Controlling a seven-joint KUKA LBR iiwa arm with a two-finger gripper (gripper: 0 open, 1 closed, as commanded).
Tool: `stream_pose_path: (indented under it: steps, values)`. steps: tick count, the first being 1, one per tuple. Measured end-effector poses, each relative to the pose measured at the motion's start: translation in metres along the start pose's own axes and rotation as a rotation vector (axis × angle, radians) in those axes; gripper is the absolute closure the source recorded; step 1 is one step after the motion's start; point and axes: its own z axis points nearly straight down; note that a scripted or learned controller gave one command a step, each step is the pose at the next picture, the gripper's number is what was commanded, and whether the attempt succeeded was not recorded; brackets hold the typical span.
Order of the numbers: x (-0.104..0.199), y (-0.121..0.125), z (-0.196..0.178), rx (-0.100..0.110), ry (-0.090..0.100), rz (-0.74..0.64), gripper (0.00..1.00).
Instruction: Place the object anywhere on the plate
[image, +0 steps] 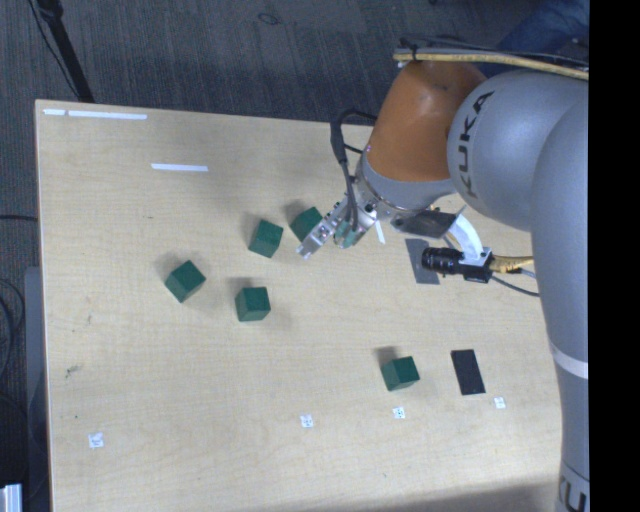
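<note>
Several dark green cubes lie on the pale wooden bench top (150, 380). One cube (304, 221) sits right beside my gripper (332, 237), on its left side, and another (266, 238) lies a little further left. Two more cubes (185, 280) (252, 302) rest toward the left middle. A single cube (400, 372) lies near the front right. My gripper hangs low over the bench below the orange wrist band (425, 120). A small teal-green patch shows at the gripper's tip, but I cannot make out what it is.
A flat black rectangle (466, 371) lies right of the front cube. A grey patch (425, 268) sits under the arm's cable. White tape strips (180, 167) mark the back left. Small white tags (307, 421) dot the front edge.
</note>
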Motion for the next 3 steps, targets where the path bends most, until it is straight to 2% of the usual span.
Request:
stream_pose_path:
  steps: [1, 2, 3]
  values:
    - [0.099, 0.043, -0.065, -0.002, -0.001, 0.158, 1.00]
    - [0.149, 0.079, -0.010, 0.003, 0.002, 0.333, 1.00]
    - [0.149, 0.078, -0.010, 0.003, 0.002, 0.333, 0.00]
